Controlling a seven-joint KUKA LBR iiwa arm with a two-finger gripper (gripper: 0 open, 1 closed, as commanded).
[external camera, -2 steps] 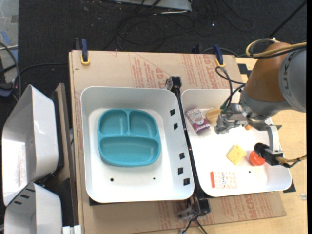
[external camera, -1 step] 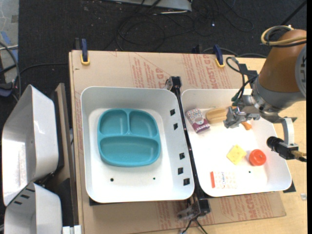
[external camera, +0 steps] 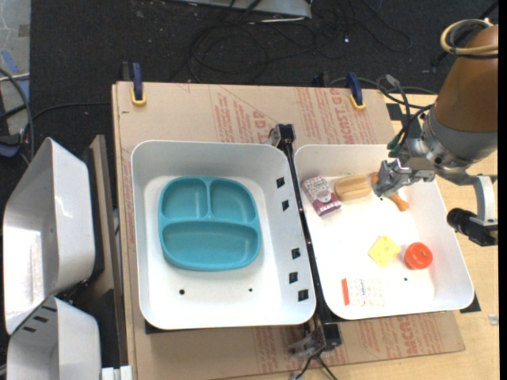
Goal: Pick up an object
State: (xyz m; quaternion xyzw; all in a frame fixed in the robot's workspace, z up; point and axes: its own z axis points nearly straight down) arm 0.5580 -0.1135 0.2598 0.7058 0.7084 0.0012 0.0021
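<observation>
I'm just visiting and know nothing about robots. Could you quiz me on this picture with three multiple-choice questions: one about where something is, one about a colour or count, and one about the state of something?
1. Where does the teal divided plate lie?
A. in the left bin
B. in the right bin
C. on the cardboard

2. What colour is the small round object beside the yellow piece?
A. green
B. orange-red
C. purple

3. Where is the gripper?
A. over the left bin
B. over the floor
C. over the right bin's far side, by the tan bun-shaped item

Answers:
1 A: the plate sits inside the left bin.
2 B: it is orange-red against the white floor of the right bin.
3 C: the arm's tip hangs next to the bun-shaped item.
</observation>
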